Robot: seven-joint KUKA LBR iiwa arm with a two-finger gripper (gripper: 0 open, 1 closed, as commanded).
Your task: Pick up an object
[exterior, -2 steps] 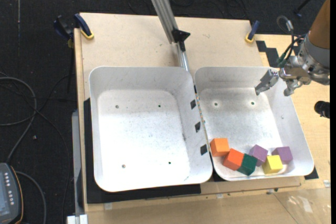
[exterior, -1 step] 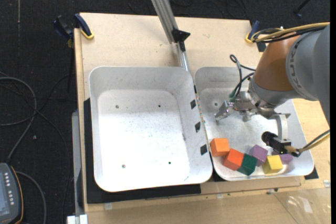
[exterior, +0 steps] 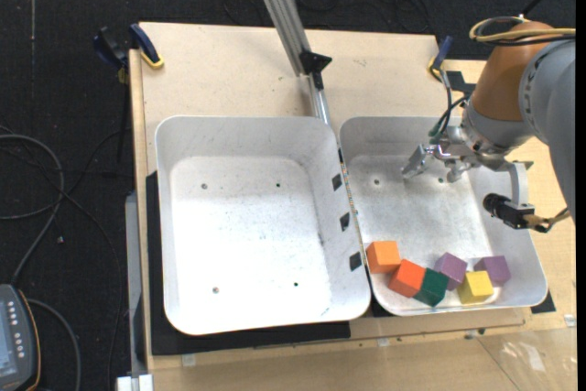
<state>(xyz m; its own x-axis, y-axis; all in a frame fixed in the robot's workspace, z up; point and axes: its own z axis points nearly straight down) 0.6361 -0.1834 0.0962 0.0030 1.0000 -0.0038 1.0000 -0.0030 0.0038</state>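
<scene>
- Claw (exterior: 430,158) hangs over the right bin (exterior: 394,137), fingers spread apart, nothing between them.
- Blocks below it, well apart, along the bin's near edge: orange block (exterior: 384,254), green block (exterior: 431,287), yellow block (exterior: 475,286).

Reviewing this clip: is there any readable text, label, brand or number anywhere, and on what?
None readable.
Blocks in the right bin: plain coloured faces, no print.
Device at the lower left edge: rows of buttons, any markings too small to read.
Arm and tool: no legible marking.
</scene>
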